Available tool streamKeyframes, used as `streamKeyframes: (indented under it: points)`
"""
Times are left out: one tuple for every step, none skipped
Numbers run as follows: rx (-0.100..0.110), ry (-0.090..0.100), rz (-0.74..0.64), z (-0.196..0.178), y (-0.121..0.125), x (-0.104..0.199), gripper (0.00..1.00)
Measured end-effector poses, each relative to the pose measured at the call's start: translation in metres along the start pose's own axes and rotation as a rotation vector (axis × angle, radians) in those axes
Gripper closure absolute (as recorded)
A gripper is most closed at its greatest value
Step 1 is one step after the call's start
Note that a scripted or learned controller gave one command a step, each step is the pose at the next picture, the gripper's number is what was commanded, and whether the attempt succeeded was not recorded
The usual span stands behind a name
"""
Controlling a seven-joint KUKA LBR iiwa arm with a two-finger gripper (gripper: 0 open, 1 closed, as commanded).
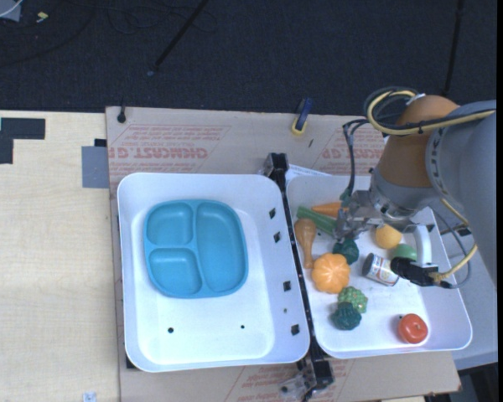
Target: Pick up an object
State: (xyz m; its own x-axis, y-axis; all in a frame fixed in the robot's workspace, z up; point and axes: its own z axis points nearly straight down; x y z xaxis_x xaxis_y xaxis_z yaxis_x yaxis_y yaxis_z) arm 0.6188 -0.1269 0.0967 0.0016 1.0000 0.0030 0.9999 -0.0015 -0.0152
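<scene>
Jaws-down, hovered just beyond the orange pumpkin (330, 272) in the right bin (377, 343); could not tell whether spread or closed. Nearer than the pumpkin, saw broccoli (347, 316) and a red tomato (412, 328). Just behind the pumpkin, beneath the jaws, spotted a small dark green toy (345, 250): judged light, hard, slick plastic; best pinched across its narrow middle.

Bench clutter away from the picking

A blue divided tray (194, 248) lies in the left bin (134, 325), toward its far left corner; a blue-and-yellow clamp (302, 116) grips the cardboard sheet's (193, 141) far edge, and black cables (84, 23) trail across the dark floor beyond.
</scene>
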Motion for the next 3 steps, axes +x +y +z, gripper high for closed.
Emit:
streamKeyframes:
  points:
    - [-0.013,-0.003,0.002,-0.051,0.008,-0.008,1.0]
    - [-0.014,-0.003,-0.003,-0.111,0.011,-0.006,1.0]
    - [-0.01,-0.002,-0.003,-0.129,0.012,-0.008,1.0]
